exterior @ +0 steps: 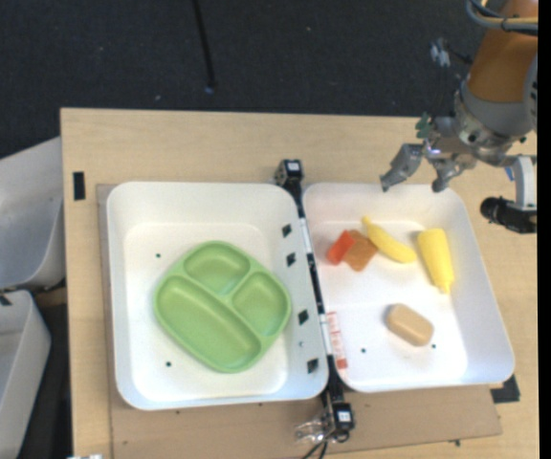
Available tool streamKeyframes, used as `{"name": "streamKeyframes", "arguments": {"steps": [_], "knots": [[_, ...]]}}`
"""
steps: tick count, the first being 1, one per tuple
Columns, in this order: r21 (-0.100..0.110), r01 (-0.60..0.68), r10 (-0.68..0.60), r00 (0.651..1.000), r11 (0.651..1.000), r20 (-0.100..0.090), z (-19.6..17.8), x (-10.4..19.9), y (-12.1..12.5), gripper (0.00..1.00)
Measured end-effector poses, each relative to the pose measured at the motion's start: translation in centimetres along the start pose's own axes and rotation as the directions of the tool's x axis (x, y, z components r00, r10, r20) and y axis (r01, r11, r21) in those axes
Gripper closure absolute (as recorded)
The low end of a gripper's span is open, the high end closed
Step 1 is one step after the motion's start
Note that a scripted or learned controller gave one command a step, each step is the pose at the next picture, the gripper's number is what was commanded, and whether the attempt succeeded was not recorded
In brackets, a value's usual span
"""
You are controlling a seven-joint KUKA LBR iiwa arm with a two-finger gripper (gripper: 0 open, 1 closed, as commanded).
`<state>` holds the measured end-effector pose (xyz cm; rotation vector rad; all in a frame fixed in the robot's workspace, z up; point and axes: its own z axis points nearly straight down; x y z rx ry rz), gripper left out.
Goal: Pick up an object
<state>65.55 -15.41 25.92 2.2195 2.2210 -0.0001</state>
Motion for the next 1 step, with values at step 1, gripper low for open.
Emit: {"name": "streamKeyframes", "arguments": {"steps": [1], "knots": [[0.003, -0.002, 0.002, 1.0, 1.0, 0.001, 4.22, -0.42, -0.1, 0.0]]}}
